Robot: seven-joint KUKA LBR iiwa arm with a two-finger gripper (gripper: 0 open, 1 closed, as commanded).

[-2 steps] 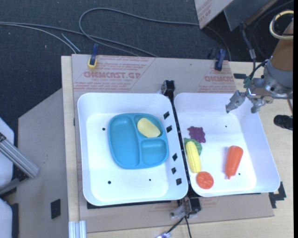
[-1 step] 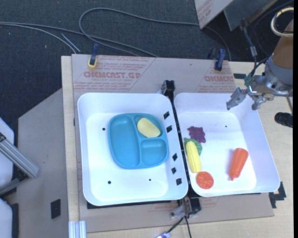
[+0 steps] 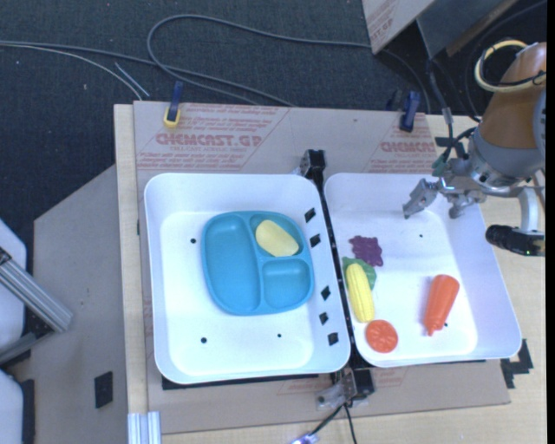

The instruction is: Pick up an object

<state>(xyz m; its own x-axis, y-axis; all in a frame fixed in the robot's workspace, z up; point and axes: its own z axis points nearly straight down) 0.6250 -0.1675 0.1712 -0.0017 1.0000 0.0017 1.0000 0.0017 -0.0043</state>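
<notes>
Readable text: printing on the board under the bins.
Red "CHEMCAST GP" on brown protective sheet (image 3: pixel 211 137) behind left bin, repeated smaller, faint. Same red print at right (image 3: pixel 401 146), partly legible. Cardboard box (image 3: pixel 390 19) at the top edge has print, too blurred to read.

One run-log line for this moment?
gripper: above right bin far end, holding nothing | corn, carrot, tomato, grapes: untouched | lemon: on blue tray
</notes>
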